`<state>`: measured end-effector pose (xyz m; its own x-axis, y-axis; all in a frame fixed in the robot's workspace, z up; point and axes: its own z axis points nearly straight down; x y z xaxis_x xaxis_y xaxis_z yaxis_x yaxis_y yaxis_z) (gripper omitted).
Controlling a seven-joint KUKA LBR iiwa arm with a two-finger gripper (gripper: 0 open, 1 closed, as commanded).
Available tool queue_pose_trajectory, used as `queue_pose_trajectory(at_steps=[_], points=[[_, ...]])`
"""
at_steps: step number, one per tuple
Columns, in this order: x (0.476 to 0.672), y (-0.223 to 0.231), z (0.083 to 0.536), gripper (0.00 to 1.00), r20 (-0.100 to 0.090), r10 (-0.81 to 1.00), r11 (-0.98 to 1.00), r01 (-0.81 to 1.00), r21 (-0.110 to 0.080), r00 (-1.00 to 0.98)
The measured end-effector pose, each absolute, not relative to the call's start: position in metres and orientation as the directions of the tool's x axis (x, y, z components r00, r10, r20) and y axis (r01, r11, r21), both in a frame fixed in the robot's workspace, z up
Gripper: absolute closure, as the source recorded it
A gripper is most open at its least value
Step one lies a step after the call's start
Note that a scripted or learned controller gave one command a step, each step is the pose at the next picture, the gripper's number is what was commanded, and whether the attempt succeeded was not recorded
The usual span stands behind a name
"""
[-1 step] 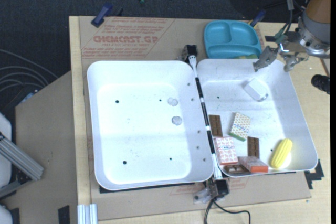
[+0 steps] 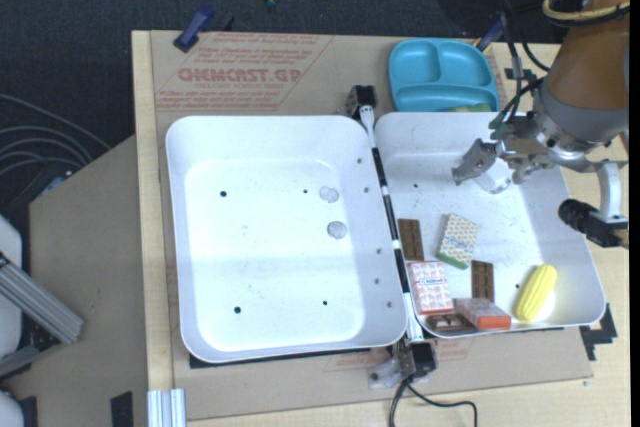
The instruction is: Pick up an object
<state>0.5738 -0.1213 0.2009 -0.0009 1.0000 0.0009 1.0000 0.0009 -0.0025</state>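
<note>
The right white bin point(image 2: 425, 150) holds several objects. A yellow corn cob point(image 2: 536, 292) lies near its front right corner. A patterned sponge point(image 2: 458, 240) sits mid-bin, a brown bar point(image 2: 410, 237) lies by the left wall, and a red-and-white box point(image 2: 430, 287), a second brown bar point(image 2: 483, 279) and an orange block point(image 2: 484, 316) sit at the front. My gripper point(image 2: 493, 171) hangs over the back of this bin, above and right of the sponge. It looks open, with no object between its fingers.
The left white bin point(image 2: 182, 155) has two small round pale spots point(image 2: 333, 213) near its right side. A blue divided tray point(image 2: 443, 75) stands behind the right bin. The arm's grey body and black cables crowd the right edge.
</note>
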Motion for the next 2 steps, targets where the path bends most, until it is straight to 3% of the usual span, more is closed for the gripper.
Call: queue_pose_trajectory(at_steps=[1, 2], points=[[0.502, -0.093, 0.159, 0.00, 0.001, 1.000, -0.001, 1.000, -0.003, 0.001], [0.478, -0.159, 0.140, 0.00, 0.001, 1.000, -0.002, 1.000, -0.003, 0.002]])
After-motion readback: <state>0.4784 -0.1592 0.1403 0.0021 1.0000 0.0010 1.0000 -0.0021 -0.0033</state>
